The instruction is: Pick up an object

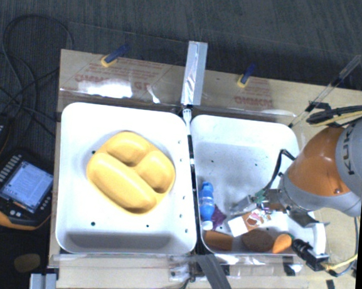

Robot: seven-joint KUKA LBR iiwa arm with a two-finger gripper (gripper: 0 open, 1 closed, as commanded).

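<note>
1. Looking down from the overhead camera, I see the gripper [258, 207] low in the right bin [244, 146], among the blue bottle [206, 199], brown item [257, 240] and orange piece [281, 244].
2. I cannot tell its opening; crowding risks a miss.

arm [330, 169] cut off at right edge; clutter [249, 231] beneath wrist partly hidden, items hard to identify

My one fixed camera looks down at a slant, from some height, on both bins [66, 162].
</note>
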